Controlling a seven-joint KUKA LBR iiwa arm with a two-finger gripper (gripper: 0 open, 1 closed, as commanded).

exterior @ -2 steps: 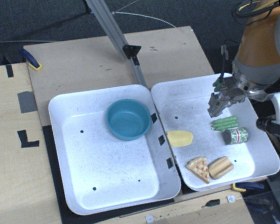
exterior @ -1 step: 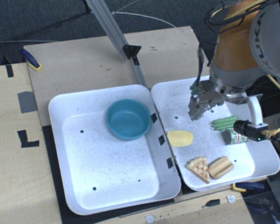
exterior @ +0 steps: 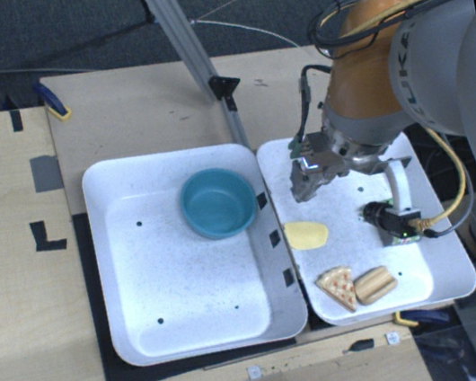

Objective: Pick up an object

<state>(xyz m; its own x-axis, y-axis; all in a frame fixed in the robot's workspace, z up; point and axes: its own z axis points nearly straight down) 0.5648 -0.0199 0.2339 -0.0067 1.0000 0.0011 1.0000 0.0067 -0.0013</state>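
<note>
Camera view, end effector (exterior: 307, 184) grip state unclear, above yellow item (exterior: 306, 235), no readable labels.

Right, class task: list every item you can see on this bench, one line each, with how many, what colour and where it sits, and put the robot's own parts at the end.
Bins: two, white, side by side on the bench.
Bowl: one, blue, upper right part of the left bin.
Flat oval piece: one, yellow, left side of the right bin.
Pizza-slice toy: one, tan with red spots, near corner of the right bin.
Bread-roll toy: one, brown, beside the pizza slice on its right.
Clip: one, blue and yellow, bench's far left edge.
Metal pole: one, grey, slanting down to the bins' far side.
Arm: one, grey with an orange band, reaching in from the right.
Gripper: one, grey metal, over the right bin above the yellow piece.
</note>
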